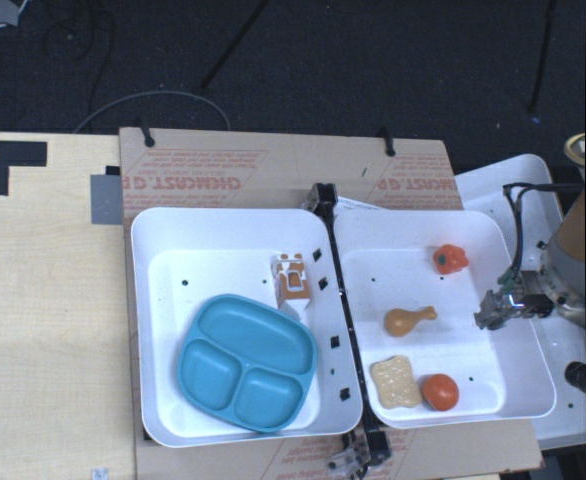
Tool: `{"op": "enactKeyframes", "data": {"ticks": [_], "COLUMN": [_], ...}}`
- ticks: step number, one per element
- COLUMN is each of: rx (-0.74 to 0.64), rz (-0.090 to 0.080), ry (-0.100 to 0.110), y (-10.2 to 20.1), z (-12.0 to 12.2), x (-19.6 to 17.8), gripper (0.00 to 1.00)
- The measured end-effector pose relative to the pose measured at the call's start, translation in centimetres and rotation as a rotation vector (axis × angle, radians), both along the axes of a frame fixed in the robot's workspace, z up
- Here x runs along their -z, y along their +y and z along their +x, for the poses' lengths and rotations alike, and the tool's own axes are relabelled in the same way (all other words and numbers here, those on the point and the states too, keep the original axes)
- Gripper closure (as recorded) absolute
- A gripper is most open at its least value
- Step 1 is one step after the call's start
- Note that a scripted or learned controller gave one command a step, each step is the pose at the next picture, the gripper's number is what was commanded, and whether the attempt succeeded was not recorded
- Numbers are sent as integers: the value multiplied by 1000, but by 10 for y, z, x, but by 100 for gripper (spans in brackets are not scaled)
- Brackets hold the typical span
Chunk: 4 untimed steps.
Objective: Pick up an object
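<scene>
**Tool poised at right bin, nothing picked yet**

Tool (495, 310) sits low at right bin's (518, 268) right wall; grip state cannot be told. Candidates lie apart in that bin: chicken drumstick (409, 319) nearest, orange pepper (450, 258), tomato (440, 392), bread slice (395, 381). Approach step, I judge. Next: move left over drumstick, descend.

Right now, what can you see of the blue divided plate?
The blue divided plate lies flat in the left bin, turned at an angle, filling its lower middle. It looks like smooth matte plastic, rounded at the corners, with three compartments, one large and two smaller, all bare. Its upper right edge sits close to a small orange and white toy; contact is unclear.
</scene>
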State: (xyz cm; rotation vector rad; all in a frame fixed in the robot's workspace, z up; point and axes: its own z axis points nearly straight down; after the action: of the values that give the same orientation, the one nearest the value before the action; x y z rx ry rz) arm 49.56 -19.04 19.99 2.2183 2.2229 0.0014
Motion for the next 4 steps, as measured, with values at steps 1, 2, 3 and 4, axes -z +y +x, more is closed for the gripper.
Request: {"op": "enactKeyframes", "data": {"ticks": [1, 2, 3, 4], "rx": [0, -2, -3, -2], "rz": [-1, 3, 2, 3], "ry": [-1, 5, 3, 6], "y": [-3, 46, 95, 150], "z": [-5, -3, 3, 3], "x": [-44, -33, -41, -30], "gripper": [100, 100, 100, 100]}}
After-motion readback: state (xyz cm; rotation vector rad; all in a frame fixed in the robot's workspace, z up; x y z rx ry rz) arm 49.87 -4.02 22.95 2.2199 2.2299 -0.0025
